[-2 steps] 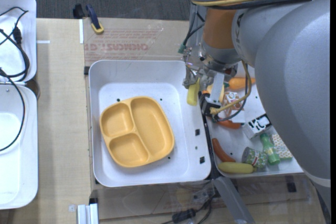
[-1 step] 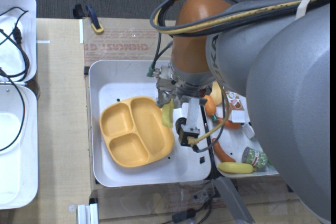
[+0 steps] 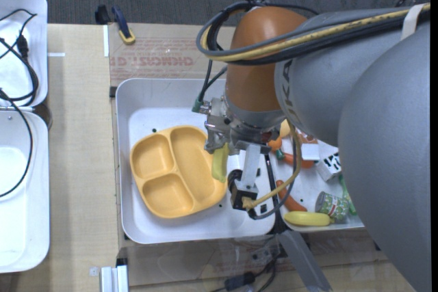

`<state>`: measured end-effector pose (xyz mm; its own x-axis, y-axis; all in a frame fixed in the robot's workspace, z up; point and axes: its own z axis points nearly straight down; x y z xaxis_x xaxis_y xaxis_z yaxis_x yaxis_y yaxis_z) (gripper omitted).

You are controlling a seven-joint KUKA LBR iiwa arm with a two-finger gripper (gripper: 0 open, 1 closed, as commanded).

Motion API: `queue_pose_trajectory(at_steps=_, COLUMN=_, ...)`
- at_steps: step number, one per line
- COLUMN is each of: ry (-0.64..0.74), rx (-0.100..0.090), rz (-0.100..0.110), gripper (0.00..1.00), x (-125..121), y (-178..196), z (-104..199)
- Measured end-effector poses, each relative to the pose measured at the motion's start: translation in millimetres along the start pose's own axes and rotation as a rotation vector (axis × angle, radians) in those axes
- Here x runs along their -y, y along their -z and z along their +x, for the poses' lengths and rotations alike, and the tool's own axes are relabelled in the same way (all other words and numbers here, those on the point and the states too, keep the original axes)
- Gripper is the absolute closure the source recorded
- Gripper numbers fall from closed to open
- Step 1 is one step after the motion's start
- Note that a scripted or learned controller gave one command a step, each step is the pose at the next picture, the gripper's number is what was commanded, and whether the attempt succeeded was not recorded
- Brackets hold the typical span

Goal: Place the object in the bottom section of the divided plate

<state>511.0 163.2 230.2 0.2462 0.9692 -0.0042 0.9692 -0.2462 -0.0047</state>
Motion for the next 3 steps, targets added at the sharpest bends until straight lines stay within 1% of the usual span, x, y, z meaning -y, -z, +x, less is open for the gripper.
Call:
queue_pose_trajectory(at_steps=1, ry=-0.111, rx=0.0, rz=-0.002, gripper=1.0, x=-31, y=-2, z=5)
queue_pose_trajectory(at_steps=2, ry=-0.223, rx=0.0, rz=-0.001, gripper=1.0, x=-10, y=10, z=6)
queue_pose_trajectory(at_steps=3, ry=-0.196, rx=0.0, rz=-0.002, gripper=1.0, x=-26, y=66, z=26)
